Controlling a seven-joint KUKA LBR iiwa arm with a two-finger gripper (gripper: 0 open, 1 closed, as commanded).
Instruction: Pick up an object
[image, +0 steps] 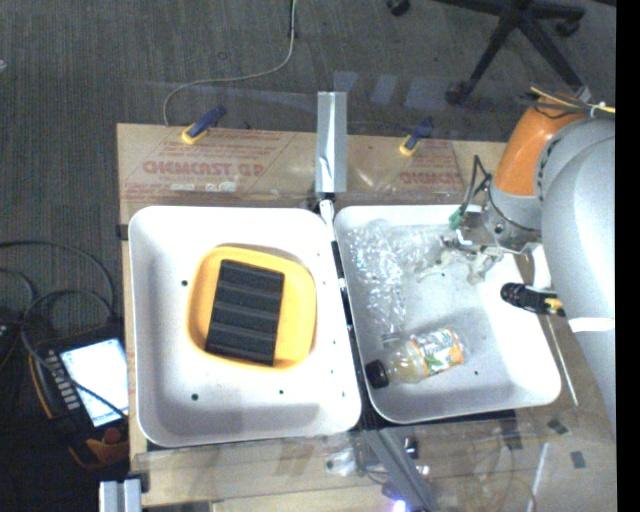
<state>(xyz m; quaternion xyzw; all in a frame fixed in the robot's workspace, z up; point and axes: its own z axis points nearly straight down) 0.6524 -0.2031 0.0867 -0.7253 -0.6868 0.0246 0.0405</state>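
The jaws (472, 245) hover at the right bin's (520, 385) far edge, above crumpled clear plastic (385, 265); I cannot tell how wide they stand. The bottle (425, 357) lies on its side nearer the front, apart, probably the easier pick.

Both bins (150, 330) are looking like smooth, matt white plastic. The bottle (420, 357) at lower right is showing clear, glossy plastic; crinkled shiny film (375, 262) is glinting above it. The floor (100, 60) is appearing rough, carpet-like.
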